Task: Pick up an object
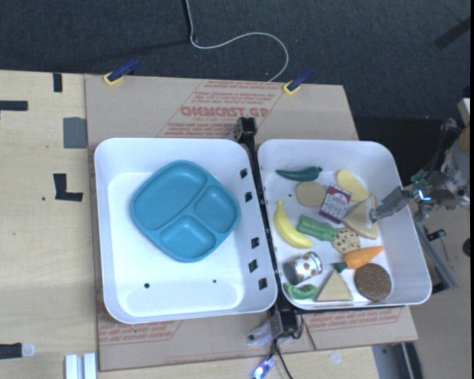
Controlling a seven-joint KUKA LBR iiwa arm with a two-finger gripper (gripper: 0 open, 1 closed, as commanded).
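Cannot tell the gripper's (387,204) spread; best lowered straight over the lone orange carrot (363,255) near the right bin's (407,247) right wall, clear of neighbours.

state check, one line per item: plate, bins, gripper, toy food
blue plate: flat in the left bin, compartments bare
right bin: holds the toy food pile
gripper: low over the right bin's right side, nothing seen between its fingers
banana: lying loose
carrot: lying loose
green chili: lying loose
round brown cookie: flat, near the bin's front right corner
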